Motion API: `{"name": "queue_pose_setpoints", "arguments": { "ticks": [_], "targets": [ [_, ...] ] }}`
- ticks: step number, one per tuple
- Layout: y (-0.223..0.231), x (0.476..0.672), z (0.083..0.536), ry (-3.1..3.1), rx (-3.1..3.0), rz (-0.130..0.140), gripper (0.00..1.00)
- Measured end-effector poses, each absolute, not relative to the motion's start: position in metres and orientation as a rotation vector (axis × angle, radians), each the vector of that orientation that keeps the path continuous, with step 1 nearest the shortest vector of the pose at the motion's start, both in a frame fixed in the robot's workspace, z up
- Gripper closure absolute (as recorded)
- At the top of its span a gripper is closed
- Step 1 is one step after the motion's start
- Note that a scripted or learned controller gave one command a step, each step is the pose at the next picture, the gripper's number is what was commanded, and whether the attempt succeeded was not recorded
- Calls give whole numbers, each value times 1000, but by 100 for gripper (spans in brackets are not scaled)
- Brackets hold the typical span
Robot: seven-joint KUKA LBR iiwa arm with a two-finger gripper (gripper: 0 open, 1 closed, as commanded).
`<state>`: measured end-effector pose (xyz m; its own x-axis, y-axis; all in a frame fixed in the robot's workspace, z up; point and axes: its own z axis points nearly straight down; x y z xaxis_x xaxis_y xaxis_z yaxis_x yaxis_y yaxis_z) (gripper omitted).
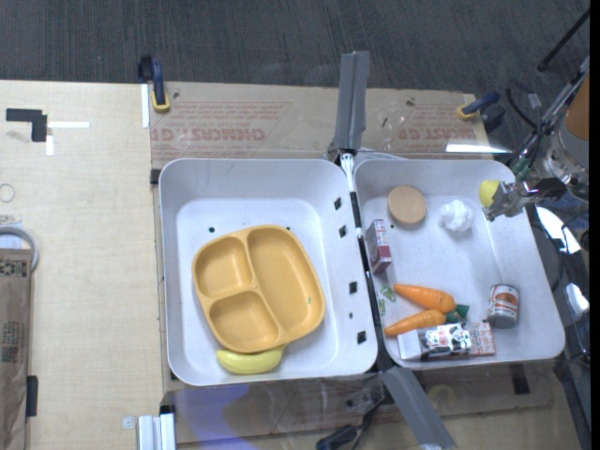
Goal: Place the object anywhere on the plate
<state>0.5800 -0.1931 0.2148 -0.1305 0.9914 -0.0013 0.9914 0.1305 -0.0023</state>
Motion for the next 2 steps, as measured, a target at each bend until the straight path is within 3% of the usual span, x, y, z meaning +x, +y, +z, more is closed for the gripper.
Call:
{"name": "queue_pose_setpoints", "arguments": {
  "ticks": [1,2],
  "targets": [
    [-222,628,240,-2679,-1647,1,100],
    [-146,581,243,-2760,-1500,1,100]
  ]
}}
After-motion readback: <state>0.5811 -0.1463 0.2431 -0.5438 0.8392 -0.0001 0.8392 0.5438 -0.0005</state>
